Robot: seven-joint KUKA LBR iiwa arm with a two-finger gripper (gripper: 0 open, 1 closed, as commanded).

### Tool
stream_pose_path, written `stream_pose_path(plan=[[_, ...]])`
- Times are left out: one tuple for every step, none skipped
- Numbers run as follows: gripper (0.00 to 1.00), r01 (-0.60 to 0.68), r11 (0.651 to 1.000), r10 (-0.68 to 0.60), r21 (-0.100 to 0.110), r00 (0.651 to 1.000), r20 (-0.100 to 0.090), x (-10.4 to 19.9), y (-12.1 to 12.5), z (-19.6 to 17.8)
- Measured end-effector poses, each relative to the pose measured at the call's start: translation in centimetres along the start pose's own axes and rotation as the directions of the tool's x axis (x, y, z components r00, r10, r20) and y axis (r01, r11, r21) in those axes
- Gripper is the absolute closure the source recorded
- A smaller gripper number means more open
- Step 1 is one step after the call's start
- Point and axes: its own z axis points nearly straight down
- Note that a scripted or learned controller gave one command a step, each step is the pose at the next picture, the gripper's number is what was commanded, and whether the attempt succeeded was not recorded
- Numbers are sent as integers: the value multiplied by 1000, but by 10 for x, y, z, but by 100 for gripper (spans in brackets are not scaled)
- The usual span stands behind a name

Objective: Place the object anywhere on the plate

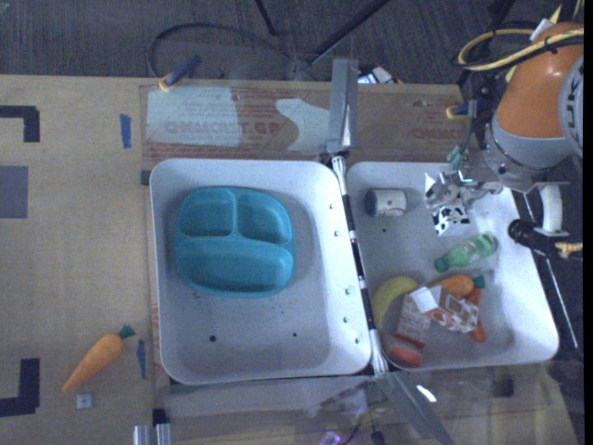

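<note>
A blue plate (233, 239) with three compartments lies in the left bin (185, 350), towards its back. My gripper (448, 193) hangs over the back of the right bin (542, 327), reaching in from the right. A small black-and-white patterned object (453, 217) sits right at the gripper's tip; I cannot tell whether it is gripped or just resting below. The gripper is well to the right of the plate, across the divider between the bins.
The right bin also holds a small white can (387, 202) on its side, a green bottle (466, 251), a yellow fruit (393, 292), a red-and-white packet (434, 315) and an orange piece (460, 286). A toy carrot (93, 360) lies on the bench at the left.
</note>
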Motion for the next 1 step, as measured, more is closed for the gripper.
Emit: stream_pose_path(plan=[[100,-42,999,42,1,999,0,45,38,-6]])
